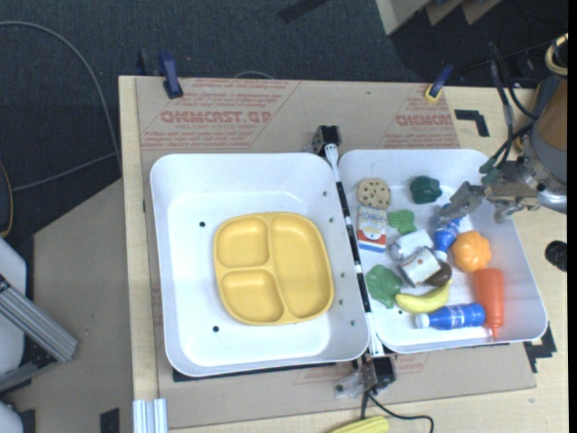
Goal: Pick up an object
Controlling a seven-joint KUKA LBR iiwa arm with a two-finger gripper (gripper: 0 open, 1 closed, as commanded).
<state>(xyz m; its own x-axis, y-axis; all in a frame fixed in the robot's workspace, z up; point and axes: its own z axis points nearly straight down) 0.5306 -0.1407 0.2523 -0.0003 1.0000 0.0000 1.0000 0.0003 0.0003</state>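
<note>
The right bin [532, 318] holds a heap of toy foods. At its far side lie a cookie [371, 191] and a dark green vegetable [425, 188]. Below them are a small white, red and blue carton [371, 227], a pale green piece [401, 220] and a white and grey cup [419, 260]. An orange fruit [471, 251], a carrot [489, 298], a banana [424, 300], a blue and white bottle [451, 317] and a green leafy piece [382, 282] fill the near part. My gripper [453, 207] hangs over the bin's right half, just above a small blue item [445, 238] and beside the orange fruit.
In the left bin [180, 197] sits a yellow divided plate [270, 267]. The grey arm [550, 161] comes in over the right bin's far right corner. Blue clamps [169, 75] stand at the bench's far edge. Black brackets [326, 139] join the two bins.
</note>
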